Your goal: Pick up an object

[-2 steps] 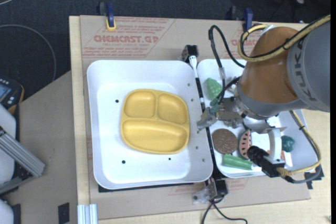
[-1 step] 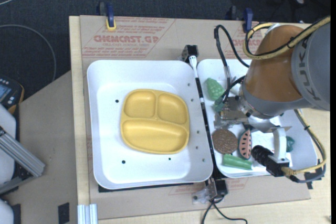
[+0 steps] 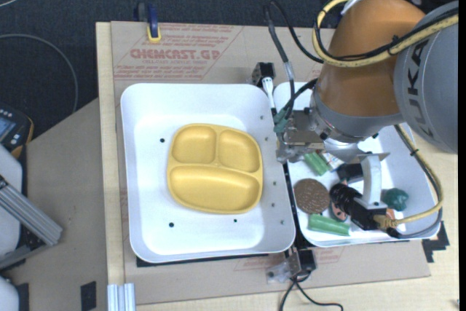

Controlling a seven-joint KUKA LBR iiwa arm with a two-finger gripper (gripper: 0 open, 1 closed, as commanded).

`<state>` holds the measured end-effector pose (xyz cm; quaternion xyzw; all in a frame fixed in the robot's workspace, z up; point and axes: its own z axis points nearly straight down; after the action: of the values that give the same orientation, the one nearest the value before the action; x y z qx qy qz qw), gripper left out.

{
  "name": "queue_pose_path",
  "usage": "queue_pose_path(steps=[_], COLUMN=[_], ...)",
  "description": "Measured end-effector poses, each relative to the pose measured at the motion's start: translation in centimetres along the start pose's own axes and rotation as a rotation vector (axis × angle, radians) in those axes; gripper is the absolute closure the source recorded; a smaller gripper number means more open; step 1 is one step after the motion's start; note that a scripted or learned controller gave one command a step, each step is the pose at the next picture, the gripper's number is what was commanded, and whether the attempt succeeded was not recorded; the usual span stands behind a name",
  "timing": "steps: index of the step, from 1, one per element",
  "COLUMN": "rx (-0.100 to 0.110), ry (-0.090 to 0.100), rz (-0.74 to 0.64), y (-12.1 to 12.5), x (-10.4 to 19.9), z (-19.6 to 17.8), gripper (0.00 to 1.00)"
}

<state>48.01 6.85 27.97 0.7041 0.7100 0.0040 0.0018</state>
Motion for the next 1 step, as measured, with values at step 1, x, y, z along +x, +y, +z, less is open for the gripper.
queue_pose_path(steps=[1], rx=[0.014], ry=[-0.001], rz=[-0.001], y=[1.48], x=[9.38], z=[5.36], gripper=[1.0])
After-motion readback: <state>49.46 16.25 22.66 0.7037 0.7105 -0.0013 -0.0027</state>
